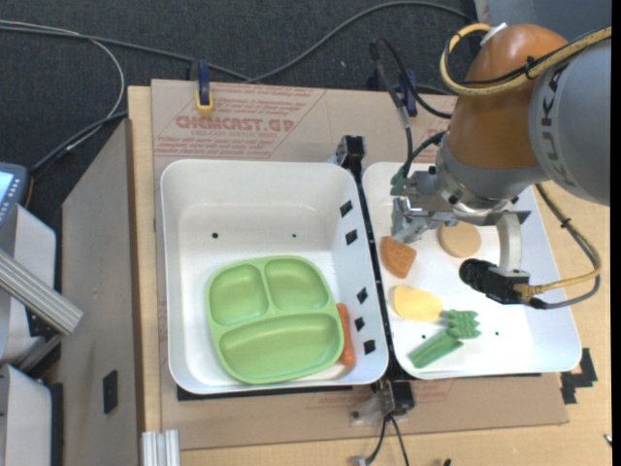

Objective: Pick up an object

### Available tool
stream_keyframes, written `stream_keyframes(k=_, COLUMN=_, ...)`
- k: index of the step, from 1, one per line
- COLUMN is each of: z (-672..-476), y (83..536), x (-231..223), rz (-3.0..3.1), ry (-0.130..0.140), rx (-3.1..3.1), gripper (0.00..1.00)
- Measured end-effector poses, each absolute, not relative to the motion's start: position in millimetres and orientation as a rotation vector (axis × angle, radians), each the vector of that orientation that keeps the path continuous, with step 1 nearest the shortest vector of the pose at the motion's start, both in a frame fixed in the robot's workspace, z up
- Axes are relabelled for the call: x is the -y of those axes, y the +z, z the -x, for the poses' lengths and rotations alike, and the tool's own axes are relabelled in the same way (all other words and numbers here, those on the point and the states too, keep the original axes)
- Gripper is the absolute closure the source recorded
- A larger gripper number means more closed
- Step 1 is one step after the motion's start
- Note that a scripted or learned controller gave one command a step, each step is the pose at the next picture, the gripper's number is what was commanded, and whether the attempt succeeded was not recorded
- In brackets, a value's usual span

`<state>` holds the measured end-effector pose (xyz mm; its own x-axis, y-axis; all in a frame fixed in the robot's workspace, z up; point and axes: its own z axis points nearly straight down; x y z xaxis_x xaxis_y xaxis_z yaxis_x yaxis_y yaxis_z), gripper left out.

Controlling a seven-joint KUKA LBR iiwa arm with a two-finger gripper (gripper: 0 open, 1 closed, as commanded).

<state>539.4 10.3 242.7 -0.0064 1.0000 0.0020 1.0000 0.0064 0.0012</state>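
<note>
green divided plate (275, 320) in left bin (184, 260), possibly cardboard (243, 115) beneath

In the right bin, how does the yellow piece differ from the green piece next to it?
The yellow piece is a smooth, rounded lump; the green piece is long and thin with a leafy, jagged end. The yellow piece sits nearer the divider between the bins, the green piece nearer the bin's front edge and lying at a slant. Both rest loose on the right bin floor, apart from the end effector.

Grey KUKA arm (582, 115) with a glossy orange band (505, 76), yellow cable (466, 51) looped at its 11 o'clock, metal end effector (419, 216).
</note>
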Motion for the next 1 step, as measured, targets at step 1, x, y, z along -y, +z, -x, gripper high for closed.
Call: stream_keyframes(k=1, z=-528.8, y=232.8, x=-66.5, rz=2.211, ry=0.001, rx=2.225, gripper=1.00)
